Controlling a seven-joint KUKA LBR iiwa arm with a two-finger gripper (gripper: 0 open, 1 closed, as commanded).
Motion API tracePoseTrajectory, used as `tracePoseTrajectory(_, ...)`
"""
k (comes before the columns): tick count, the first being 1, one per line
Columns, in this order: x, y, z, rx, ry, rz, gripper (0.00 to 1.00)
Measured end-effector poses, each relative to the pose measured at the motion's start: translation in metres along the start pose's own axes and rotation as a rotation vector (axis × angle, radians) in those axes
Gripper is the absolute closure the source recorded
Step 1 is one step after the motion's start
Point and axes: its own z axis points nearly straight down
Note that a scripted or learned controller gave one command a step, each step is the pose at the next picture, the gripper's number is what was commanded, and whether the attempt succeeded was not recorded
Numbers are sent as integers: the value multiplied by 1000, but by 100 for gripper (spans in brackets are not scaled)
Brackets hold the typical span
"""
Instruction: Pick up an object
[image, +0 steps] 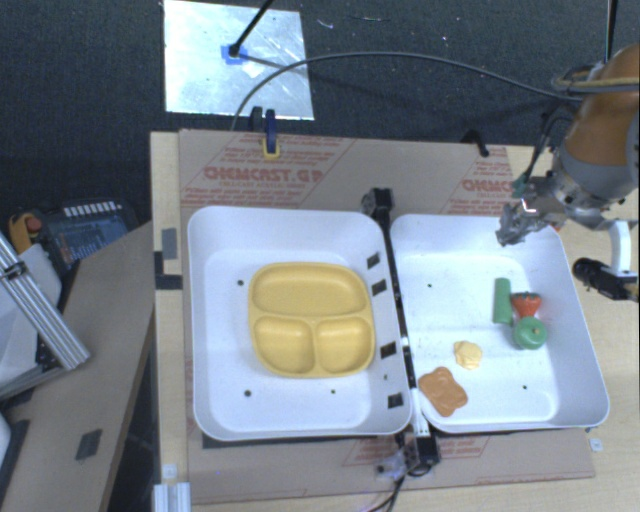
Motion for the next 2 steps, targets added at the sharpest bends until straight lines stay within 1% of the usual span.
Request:
tracePoseTrajectory(1,50,4,-12,2,2,-3,100)
tracePoseTrajectory(2,104,0,-17,4,3,-4,100)
